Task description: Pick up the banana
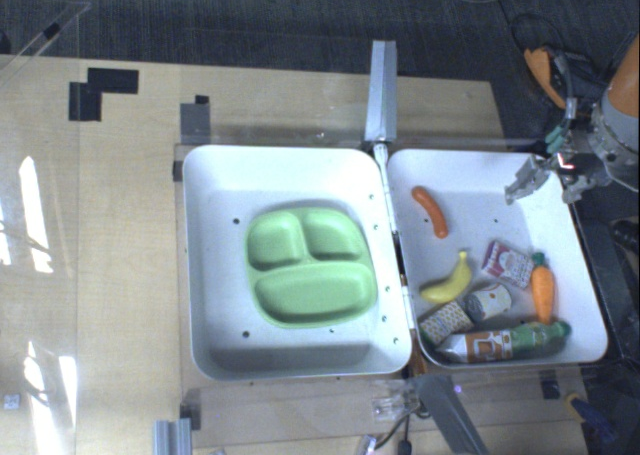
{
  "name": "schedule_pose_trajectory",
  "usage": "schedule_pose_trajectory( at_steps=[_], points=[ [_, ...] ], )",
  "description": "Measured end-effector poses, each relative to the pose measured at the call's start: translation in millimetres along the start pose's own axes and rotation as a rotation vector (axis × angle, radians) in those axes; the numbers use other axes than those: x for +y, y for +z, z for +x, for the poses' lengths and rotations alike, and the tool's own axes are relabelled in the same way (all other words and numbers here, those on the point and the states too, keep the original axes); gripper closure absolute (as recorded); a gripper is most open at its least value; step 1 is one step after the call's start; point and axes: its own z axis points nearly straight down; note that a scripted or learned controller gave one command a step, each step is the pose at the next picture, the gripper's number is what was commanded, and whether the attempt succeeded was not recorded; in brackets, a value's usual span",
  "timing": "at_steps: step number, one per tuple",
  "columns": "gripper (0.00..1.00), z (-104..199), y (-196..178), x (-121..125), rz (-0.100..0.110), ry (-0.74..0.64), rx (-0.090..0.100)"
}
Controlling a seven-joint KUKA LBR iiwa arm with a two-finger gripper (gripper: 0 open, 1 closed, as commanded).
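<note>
near the middle of the right bin (590, 283), a little toward its near edge, lies the banana (449, 283), still on the bin floor and untouched. it curves from a stem tip pointing up toward the far side down to a fatter end by the bin's left wall. just below it sits a small checkered pack (445, 321), touching or nearly touching its lower end. a grey can (489, 301) rests just beside it on the right, and a bottle (505, 342) stretches along the near edge. further right a carrot (542, 290) stands by the right wall, with a red-and-white pouch (506, 264) between it and the banana. a sausage (430, 211) lies apart from all this, toward the far left of the bin.

my gripper (545, 179) hangs over the far right corner of that bin, well apart from the banana, and my fingers look spread with nothing between them. the left bin (200, 243) holds a green tray (310, 266), which has no part in this.

so i judge the job barely begun: no approach made, no grasp, no lift. what is left is all of it: cross toward the near left, come down over the banana's middle clear of the pack and can, close, and raise it.
</note>
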Motion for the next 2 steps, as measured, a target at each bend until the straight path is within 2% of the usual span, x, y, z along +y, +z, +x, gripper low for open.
schedule_pose_trajectory(
  at_steps=[1,2],
  points=[
    [0.0,57.6,169.7,-32.6,0.001,-0.122,0.001],
    [1.0,57.3,160.1,-30.5,-0.003,-0.122,0.001]
  ],
)
